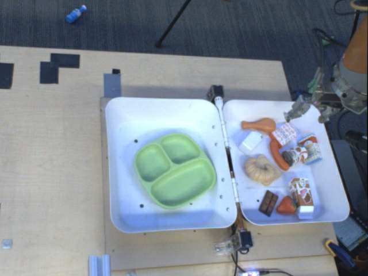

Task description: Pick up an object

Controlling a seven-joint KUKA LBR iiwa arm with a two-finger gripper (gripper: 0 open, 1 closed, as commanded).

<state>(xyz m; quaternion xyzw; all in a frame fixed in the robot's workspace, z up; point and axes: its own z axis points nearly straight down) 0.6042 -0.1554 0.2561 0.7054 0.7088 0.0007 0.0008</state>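
A small carton (301, 191) is seen near the right bin's (339, 211) front rim, among other objects. The gripper (310, 107) is poised with fingers spread above the bin's far-right corner, nothing held.

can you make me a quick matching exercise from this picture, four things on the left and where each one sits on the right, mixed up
Things:
1. green divided plate
2. brown chocolate bar
3. blue bottle
4. gripper

Places:
a. on the dark floor beyond the bench
b. in the left bin
c. over the far right corner of the right bin
d. near the front edge of the right bin

Pairs: 1-b, 2-d, 3-a, 4-c
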